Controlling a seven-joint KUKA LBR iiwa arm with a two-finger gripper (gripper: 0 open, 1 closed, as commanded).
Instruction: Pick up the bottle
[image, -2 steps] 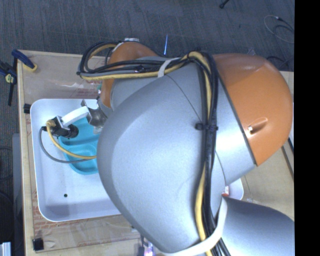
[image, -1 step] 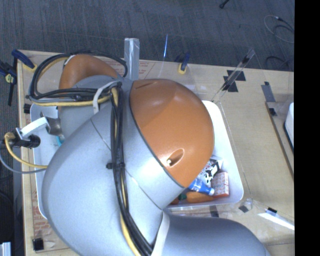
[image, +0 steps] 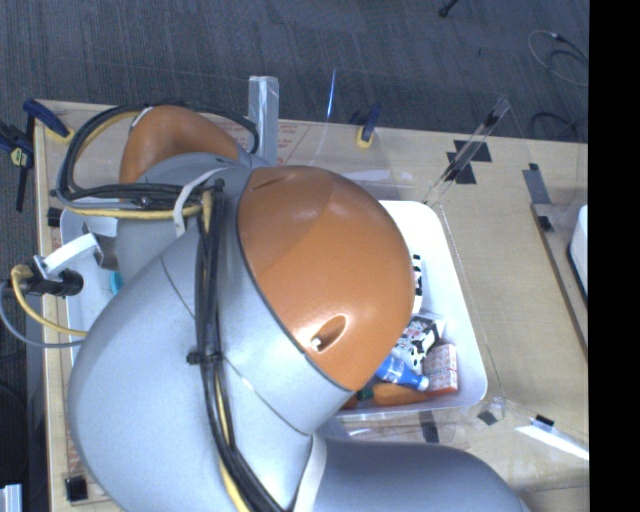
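The grey arm with its orange band (image: 320, 270) covers most of the camera view and hides both bins' middles. At the lower right corner of the right white bin (image: 462, 300), a bottle with a blue cap and a black-and-white label (image: 415, 352) pokes out from under the arm. It lies beside an orange-brown item (image: 443, 368). The gripper is hidden behind the arm's body.
Black and yellow cables (image: 110, 200) loop over the left bin's (image: 75, 225) far side. A metal post (image: 264, 110) stands at the bench's back edge. Bare wooden bench (image: 520, 300) lies to the right of the bins.
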